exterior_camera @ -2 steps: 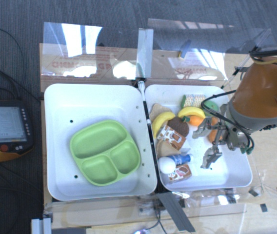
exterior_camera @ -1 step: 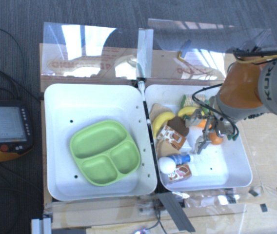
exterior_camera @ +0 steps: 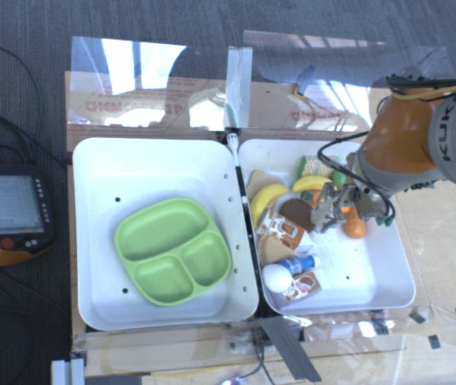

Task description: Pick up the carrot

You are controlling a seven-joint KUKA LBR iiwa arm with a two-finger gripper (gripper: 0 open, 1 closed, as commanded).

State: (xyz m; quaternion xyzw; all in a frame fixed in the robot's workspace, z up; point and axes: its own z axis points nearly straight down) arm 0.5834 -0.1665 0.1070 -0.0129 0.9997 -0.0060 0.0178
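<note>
The carrot [exterior_camera: 356, 226] is a short orange piece lying in the right bin [exterior_camera: 372, 283], toward its right side. My gripper [exterior_camera: 326, 208] is down low in that bin, just left of the carrot and close against it. The gripper's dark body and cables hide part of the carrot's upper end. Whether the carrot is touched or held cannot be told. The arm's orange band [exterior_camera: 403, 139] hangs over the bin's back right corner.
Left of the gripper lie two yellow bananas [exterior_camera: 265, 200], a brown round item [exterior_camera: 296, 211], a patterned packet [exterior_camera: 280, 231], a white egg-like ball [exterior_camera: 275, 278] and a blue-capped item [exterior_camera: 301, 263]. A green divided plate [exterior_camera: 173, 250] sits in the left bin [exterior_camera: 99, 167].
</note>
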